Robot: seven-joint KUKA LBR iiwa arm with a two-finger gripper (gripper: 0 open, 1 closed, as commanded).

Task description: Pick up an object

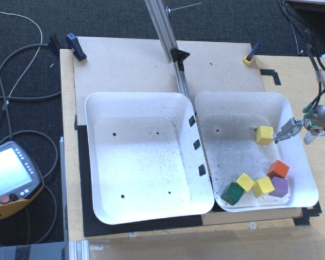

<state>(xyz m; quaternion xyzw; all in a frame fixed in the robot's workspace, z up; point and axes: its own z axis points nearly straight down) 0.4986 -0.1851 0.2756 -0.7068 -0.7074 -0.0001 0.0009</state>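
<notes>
a pale bench (124, 64) on dark carpet bears two white bins. in the right bin (227, 104) the gripper (284, 132) reaches from the right edge, its fingers touching a yellow block (264, 135); whether they clasp it i cannot tell. near the front wall lie orange (278, 169), purple (280, 186), two yellow (254, 183) and green (233, 193) blocks.

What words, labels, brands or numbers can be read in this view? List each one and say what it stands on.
No text can be read anywhere in this view.
Teach pendant: its lit screen shows content, too small and blurred to read.
Blocks, such as the yellow block by the pincer: plain faces, no markings.
White bins: dark specks and holes, no lettering.
</notes>
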